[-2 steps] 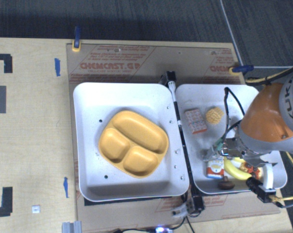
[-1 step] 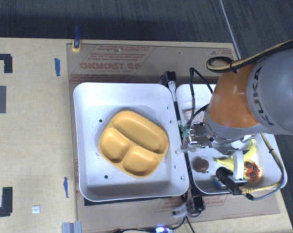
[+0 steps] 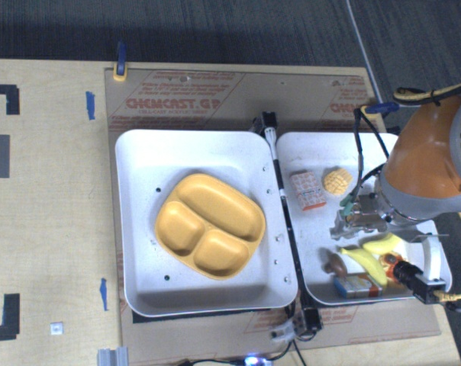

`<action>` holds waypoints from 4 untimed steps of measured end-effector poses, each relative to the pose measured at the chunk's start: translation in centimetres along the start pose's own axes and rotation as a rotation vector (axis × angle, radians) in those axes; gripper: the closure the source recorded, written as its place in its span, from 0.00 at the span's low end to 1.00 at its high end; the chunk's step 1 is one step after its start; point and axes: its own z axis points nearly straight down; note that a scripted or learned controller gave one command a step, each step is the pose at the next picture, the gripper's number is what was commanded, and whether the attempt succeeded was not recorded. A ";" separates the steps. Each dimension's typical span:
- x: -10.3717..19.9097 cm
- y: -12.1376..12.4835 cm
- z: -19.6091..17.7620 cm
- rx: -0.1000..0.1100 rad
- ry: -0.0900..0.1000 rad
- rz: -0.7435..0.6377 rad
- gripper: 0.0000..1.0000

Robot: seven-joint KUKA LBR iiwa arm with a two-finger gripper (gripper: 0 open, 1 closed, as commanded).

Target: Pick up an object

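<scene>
Claw (image 3: pixel 358 221) beside banana (image 3: pixel 372 256), clutter

Bench (image 3: pixel 47 227) w/ 2 white bins: left (image 3: pixel 139 158), right (image 3: pixel 307 147).

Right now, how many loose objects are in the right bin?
5 visible: a wrapped packet and round yellow cookie near the back, and a banana, brown piece and small box near the front. The arm may hide more.
</scene>
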 end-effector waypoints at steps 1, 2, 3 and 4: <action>0.0 0.0 0.0 0.000 0.001 0.000 0.00; -3.0 0.0 9.9 -0.001 0.001 0.000 0.00; -3.0 0.2 8.8 -0.006 -0.001 0.001 1.00; 4.0 3.8 0.0 0.001 0.003 -0.002 1.00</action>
